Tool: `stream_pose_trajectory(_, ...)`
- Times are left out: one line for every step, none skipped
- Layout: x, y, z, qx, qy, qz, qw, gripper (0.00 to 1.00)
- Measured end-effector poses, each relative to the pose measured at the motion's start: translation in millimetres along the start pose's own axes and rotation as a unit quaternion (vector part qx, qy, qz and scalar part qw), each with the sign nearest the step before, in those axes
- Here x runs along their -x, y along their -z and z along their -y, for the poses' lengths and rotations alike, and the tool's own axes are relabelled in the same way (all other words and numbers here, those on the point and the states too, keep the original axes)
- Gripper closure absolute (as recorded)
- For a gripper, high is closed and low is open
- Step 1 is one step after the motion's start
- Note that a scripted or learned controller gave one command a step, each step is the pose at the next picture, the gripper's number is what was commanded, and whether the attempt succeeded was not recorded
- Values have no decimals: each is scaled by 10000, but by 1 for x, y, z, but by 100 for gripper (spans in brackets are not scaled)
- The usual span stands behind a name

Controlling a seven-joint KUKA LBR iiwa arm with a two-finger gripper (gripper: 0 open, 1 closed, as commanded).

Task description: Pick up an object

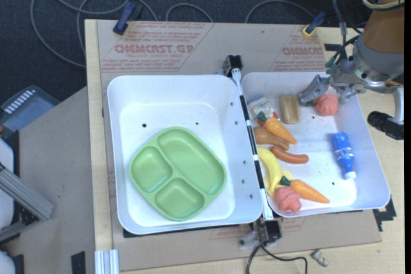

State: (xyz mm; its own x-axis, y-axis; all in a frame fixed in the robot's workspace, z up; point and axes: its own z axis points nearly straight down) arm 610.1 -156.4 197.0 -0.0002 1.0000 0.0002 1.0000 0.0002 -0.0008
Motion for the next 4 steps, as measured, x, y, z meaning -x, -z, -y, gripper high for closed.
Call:
stream_pose_trajectory(36, -77, -40, 72, 6, 26, 10000, 0)
stream_pose_trajectory(-53, -108, -46, 30, -4, 16, 10000, 0)
stream_pose_trajectory(-52, -98, -47, 39, -5, 28, 10000, 100)
stream_pose_trajectory(-101, -12, -13, 16, 6, 0, 10000, 100)
